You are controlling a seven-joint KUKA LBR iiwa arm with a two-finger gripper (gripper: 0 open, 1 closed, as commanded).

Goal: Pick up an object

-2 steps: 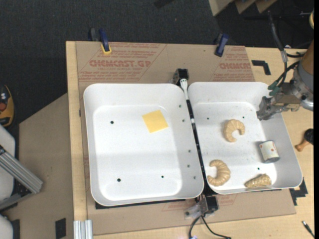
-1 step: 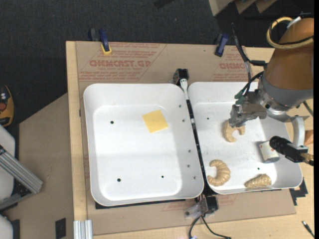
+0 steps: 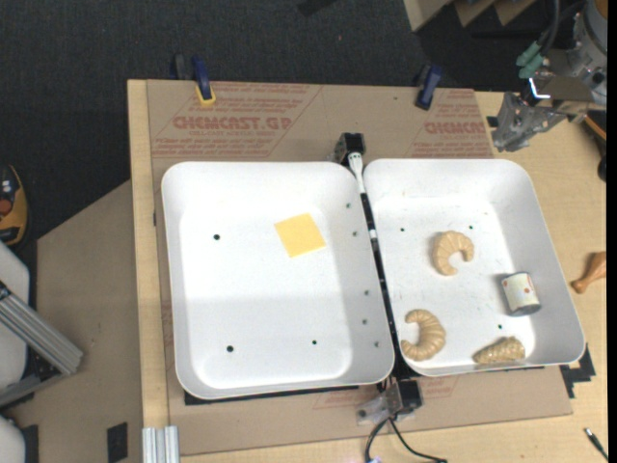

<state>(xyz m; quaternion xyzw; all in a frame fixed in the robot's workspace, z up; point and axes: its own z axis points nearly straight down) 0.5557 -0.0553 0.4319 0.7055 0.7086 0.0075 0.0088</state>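
Note:
The right bin (image 3: 415, 186) holds two tan croissant-shaped pieces, one near its middle (image 3: 451, 252) and one near its front edge (image 3: 423, 334). A small tan pastry piece (image 3: 499, 351) lies at the front right, and a short grey cylinder (image 3: 520, 292) rests by the right wall. A flat yellow square (image 3: 300, 234) lies in the left bin (image 3: 193, 287). My gripper (image 3: 514, 128) hangs beyond the right bin's far right corner, over the bench and apart from every object.
The bins sit side by side on a cardboard-covered bench (image 3: 289, 114), clamped at the back by a blue and yellow clamp (image 3: 201, 82) and a blue clamp (image 3: 427, 87). A black bracket (image 3: 349, 147) sits between the bins at the back.

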